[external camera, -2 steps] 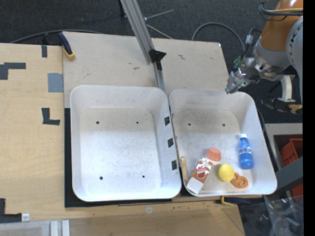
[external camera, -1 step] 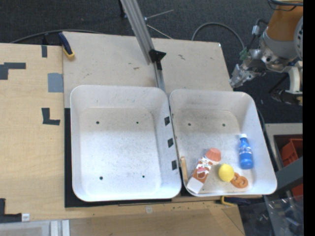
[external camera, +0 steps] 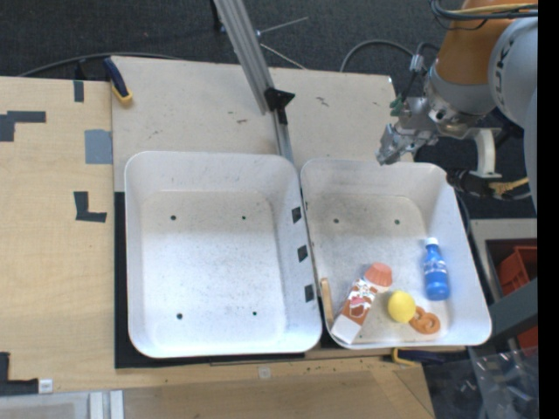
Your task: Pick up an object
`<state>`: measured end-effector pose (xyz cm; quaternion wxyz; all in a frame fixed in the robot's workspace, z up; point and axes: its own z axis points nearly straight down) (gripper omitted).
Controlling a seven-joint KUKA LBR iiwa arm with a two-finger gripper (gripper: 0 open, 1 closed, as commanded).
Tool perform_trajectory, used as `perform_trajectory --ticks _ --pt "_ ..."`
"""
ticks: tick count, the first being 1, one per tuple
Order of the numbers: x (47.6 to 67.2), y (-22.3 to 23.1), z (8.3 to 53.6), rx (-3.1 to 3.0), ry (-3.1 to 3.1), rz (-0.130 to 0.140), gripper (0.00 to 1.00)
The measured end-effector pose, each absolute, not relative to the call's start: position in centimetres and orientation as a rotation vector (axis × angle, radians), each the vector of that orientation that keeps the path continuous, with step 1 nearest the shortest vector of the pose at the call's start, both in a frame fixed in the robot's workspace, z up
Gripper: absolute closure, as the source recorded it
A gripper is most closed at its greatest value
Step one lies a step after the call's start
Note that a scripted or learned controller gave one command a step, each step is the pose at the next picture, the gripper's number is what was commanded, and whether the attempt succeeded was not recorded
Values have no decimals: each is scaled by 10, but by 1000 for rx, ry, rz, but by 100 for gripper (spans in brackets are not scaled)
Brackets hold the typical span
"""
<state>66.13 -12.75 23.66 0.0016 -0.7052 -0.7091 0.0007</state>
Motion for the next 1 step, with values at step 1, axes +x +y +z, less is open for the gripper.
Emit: perform_trajectory --ticks 1 --pt "659 -78 232 -2213 -2226 1 100"
